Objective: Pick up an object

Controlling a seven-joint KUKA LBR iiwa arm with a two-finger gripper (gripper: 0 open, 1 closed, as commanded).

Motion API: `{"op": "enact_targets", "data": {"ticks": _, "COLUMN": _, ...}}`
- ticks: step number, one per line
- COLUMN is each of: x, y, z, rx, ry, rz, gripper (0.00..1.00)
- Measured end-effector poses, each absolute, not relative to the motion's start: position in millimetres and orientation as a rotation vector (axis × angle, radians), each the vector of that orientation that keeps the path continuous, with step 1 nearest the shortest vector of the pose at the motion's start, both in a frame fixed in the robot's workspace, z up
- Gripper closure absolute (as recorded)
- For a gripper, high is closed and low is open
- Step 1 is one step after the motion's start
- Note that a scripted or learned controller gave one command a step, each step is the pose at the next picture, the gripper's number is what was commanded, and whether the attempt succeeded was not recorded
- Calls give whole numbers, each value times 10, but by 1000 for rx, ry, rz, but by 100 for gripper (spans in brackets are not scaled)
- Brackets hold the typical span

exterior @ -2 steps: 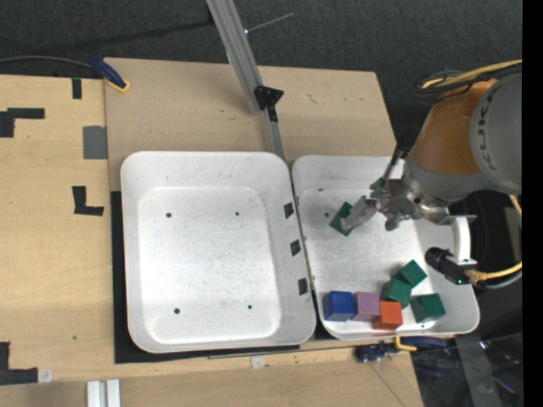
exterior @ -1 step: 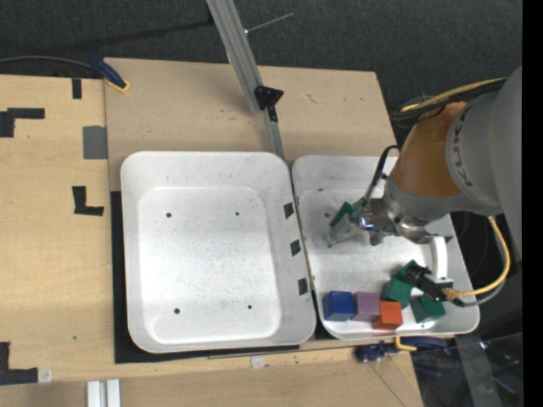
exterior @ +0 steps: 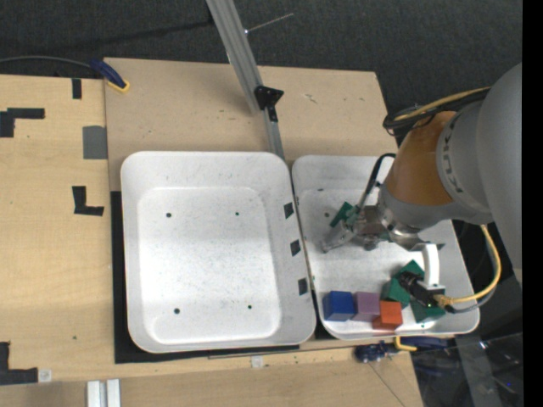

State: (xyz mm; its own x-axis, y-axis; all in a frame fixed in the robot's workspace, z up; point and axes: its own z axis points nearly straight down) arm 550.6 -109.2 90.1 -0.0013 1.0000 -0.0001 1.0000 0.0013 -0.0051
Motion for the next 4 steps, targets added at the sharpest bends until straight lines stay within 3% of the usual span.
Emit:
{"op": "enact_targets", "data": {"ticks": 1, "x": 5508, "y": -1082, "z": 1009, "rx": -2216, "ry": -2221, "rz": 3, "gripper": 100}}
{"op": "enact_targets", "data": {"ticks": 4, "x": 5486, "y": -1160, "z": 2407, "rx": -2222, "ry": -2226, "rz": -3, "gripper": 100}}
